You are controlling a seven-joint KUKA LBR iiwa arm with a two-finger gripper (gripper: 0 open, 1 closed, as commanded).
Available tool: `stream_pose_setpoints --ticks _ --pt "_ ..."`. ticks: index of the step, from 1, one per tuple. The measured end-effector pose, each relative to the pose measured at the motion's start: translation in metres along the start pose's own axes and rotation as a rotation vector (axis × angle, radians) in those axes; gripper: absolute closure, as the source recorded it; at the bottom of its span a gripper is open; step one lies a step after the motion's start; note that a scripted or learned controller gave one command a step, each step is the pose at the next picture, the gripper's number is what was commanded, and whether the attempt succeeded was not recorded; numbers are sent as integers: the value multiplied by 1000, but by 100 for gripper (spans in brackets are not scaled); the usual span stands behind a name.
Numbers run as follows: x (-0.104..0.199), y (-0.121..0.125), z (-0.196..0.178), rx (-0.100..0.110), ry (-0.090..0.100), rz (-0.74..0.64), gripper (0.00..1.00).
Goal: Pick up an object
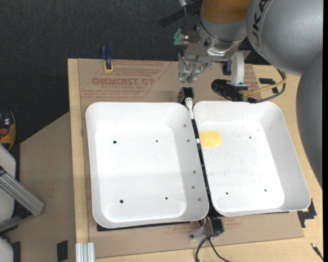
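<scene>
Brown cardboard-like board (138, 77), flat and printed with faded red lettering, covers the bench and carries everything else. Over its far edge hangs the big grey metal arm (287, 36), smooth and rounded, with a glossy orange band (225, 9) above the wrist. On the board sit two shallow white plastic bins with rounded corners, side by side and touching along their inner rims: the left bin (97, 153) and the right bin (287, 153), each dotted with four small dark marks on its floor. The small metal two-finger gripper (188, 75) hangs above the board just beyond the bins' far rims, near where they meet; I cannot tell how it is set. One small yellow rounded object (210, 138), soft-looking and matte, lies in the right bin close to its left wall.
</scene>
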State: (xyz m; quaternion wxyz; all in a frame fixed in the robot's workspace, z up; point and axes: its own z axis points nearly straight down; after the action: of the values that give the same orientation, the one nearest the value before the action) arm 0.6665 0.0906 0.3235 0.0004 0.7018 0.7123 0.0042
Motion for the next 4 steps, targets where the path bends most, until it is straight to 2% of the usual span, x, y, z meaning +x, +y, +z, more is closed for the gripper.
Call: stream_pose_setpoints --ticks 1,2,3,4 --pt "-94 0 -57 -3 -9 23 100" --pt "-34 -1 -7 12 -4 10 100" --pt "-153 -2 -43 0 -12 25 100" --pt "-109 -20 27 14 -4 12 100"
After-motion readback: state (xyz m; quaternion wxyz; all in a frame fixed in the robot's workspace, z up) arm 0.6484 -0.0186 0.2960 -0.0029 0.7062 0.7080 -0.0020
